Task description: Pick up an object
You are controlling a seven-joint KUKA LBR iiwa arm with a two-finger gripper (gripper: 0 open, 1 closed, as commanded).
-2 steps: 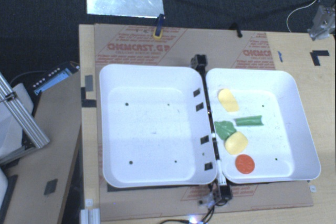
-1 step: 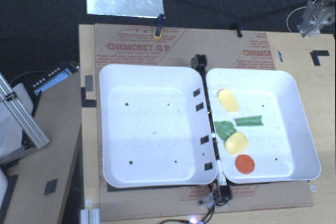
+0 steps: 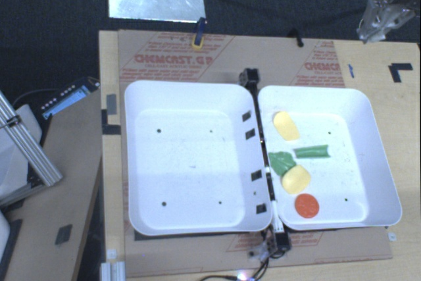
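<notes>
The end effector (image 3: 385,13) is parked way up in the far right corner of the view, off past the back edge of the tabletop (image 3: 368,56) and over dark floor. It's blurry and I honestly can't tell how it's set. Nothing seems to hang from it.

Everything it could grab is well away from it, down and to the left in the right bin (image 3: 375,135). Closest to it is a pale yellow lump (image 3: 285,126). Next out is a green stick (image 3: 311,152), lying roughly crosswise, with a green leafy piece (image 3: 281,161) just beside its far end. A second yellow lump (image 3: 296,179) touches that leafy piece, and an orange-red disc (image 3: 306,206) sits farthest off, just past the second lump.

The left bin (image 3: 191,158) is farther still, joined to the right one by black clips (image 3: 253,135).
</notes>
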